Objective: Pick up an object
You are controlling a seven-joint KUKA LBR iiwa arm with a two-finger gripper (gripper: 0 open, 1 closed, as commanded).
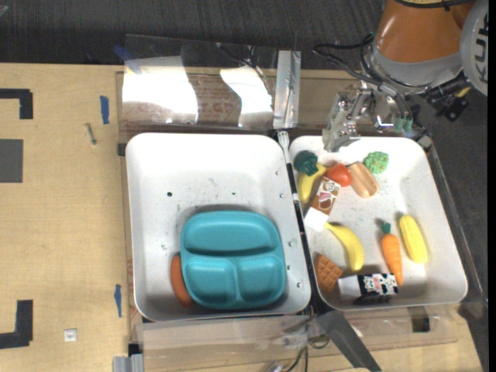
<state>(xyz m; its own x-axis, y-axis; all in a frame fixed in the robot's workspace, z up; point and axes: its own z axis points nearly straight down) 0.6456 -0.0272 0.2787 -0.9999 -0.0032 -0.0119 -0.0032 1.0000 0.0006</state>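
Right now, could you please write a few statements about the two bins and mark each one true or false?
1. The teal tray lies in the left bin. True.
2. The carrot lies in the left bin. False: it lies in the right bin, beside the corn.
3. The gripper hangs over the right bin's far edge. True.
4. The banana is between the gripper's fingers. False: it lies on the bin floor, apart from the gripper.
5. The broccoli sits near the right bin's far side. True.
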